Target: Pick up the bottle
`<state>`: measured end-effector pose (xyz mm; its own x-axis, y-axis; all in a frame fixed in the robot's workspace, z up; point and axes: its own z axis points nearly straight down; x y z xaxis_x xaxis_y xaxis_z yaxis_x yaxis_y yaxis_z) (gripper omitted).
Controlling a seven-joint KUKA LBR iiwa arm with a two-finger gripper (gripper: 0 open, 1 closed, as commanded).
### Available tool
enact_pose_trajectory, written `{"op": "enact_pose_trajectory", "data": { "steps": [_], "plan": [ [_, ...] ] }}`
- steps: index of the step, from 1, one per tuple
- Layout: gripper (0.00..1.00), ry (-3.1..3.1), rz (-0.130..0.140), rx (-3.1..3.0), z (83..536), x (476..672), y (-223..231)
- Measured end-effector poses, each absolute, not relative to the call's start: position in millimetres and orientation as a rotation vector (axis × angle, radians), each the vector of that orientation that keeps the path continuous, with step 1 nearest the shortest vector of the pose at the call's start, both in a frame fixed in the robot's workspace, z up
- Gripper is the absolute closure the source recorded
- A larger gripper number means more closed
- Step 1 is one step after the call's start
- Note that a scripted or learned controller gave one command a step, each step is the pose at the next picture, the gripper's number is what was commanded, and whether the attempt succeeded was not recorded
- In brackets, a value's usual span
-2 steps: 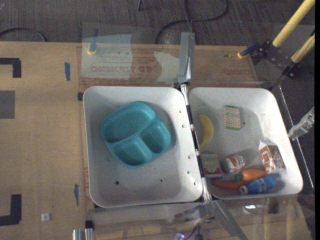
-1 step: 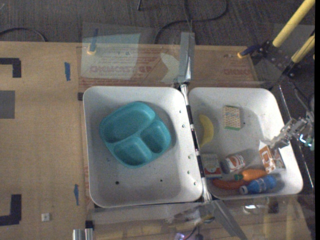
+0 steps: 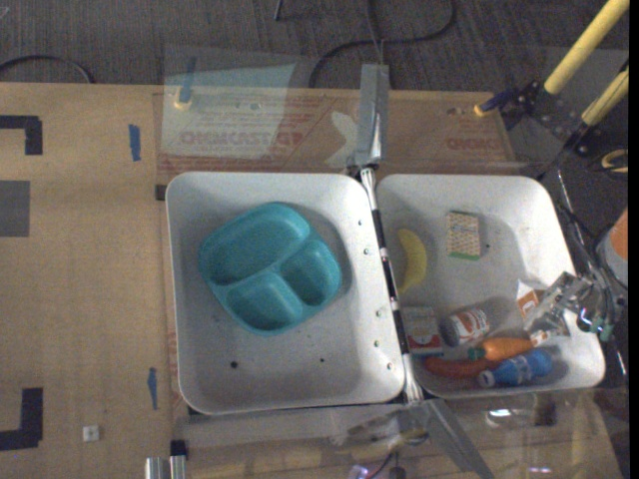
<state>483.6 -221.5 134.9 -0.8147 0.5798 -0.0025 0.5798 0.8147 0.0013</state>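
Bottle [image 3: 517,369], blue, lying flat just below and left of gripper [image 3: 565,297], not touched; finger state cannot be told. Carrot [image 3: 477,357] and can [image 3: 467,324] seen further left of gripper; banana [image 3: 411,258] beyond; teal tray [image 3: 270,266] furthest, in left bin [image 3: 190,267]

**Arm low at the right, gripper angled inward**

The arm comes in from the right edge of the camera view, with a patch of its orange band [image 3: 621,239] showing at the frame's margin. Below it, the wrist leads down and leftward to the gripper [image 3: 555,305], a cluster of grey metal tilted at a slant, its tip pointing left. The finger area is blurred, so how the fingers stand is not readable.
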Motion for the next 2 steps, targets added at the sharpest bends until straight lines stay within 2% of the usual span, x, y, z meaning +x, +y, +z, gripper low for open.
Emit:
{"op": "enact_pose_trajectory", "data": {
  "steps": [1, 2],
  "plan": [
    [1.0, 3.071, -0.001, 0.624, 272, 496.2, -221],
    [1.0, 3.131, -0.003, 0.035, 303, 490.8, -223]
  ]
}}
